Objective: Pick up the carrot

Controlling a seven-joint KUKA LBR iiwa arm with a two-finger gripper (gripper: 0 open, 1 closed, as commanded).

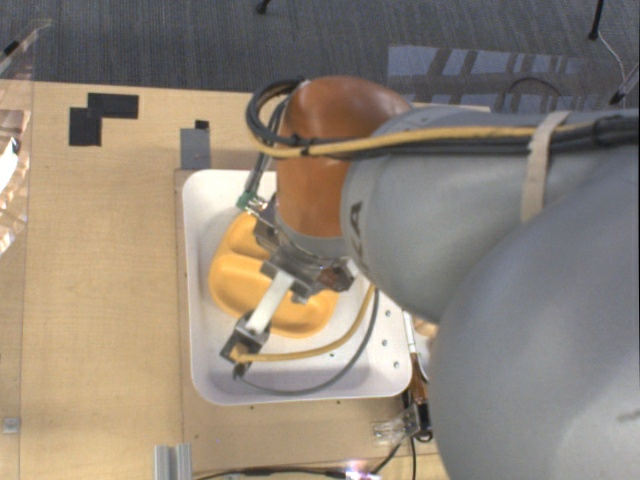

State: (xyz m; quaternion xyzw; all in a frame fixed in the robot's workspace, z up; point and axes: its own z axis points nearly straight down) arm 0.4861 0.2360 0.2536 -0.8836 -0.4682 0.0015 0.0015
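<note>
My grey arm, with its orange band point(325, 148), reaches in from the right and covers much of the left white bin point(205, 373). The gripper point(297, 268) hangs low inside this bin, right over a rounded yellow-orange lump point(235, 268) that lies in the bin's left half. The gripper's body hides the lump's right side. I cannot tell whether this lump is the carrot. It looks broad and lobed rather than long.
Bare wooden bench point(90, 298) stretches to the left of the bin. Black marks point(100, 118) and a small grey block point(195, 148) sit at the bench's far edge. The arm's bulk hides the view's right side.
</note>
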